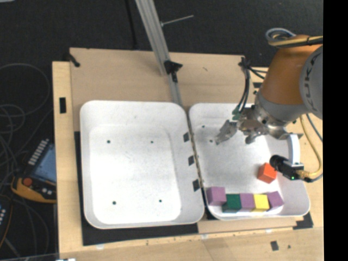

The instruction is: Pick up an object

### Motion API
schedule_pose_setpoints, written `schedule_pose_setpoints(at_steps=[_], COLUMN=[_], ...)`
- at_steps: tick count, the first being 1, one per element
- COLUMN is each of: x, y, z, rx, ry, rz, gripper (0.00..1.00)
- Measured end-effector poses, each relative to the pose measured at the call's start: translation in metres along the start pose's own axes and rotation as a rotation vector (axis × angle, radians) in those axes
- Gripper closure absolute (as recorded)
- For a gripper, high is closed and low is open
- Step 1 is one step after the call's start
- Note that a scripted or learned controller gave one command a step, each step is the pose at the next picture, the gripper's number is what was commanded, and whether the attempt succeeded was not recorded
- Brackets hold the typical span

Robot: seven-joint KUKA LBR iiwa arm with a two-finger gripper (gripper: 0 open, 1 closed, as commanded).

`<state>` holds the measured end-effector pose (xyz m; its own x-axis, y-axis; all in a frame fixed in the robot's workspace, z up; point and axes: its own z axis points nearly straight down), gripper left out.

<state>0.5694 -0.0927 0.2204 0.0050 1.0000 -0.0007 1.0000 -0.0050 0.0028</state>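
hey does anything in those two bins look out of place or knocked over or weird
Nothing looks spilled or damaged. The blocks all sit in the right bin: a purple, green, purple, yellow, purple row bunched along its near wall, and an orange block apart, tilted. The gripper hovers open above bare bin floor.

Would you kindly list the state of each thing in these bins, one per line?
Hand: open, above the right bin, holding nothing.
Orange block: loose, tilted, apart from the row.
Block row: purple, green, purple, yellow, purple, lined up along the near wall.
Right bin: holds all blocks.
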Motion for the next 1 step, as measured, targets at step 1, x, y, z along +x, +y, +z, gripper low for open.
schedule_pose_setpoints(at_steps=[1], x=[-0.0709], y=[-0.0209], z=[0.0056], rx=[0.002], ry=[-0.004], rz=[0.002], gripper=[0.0])
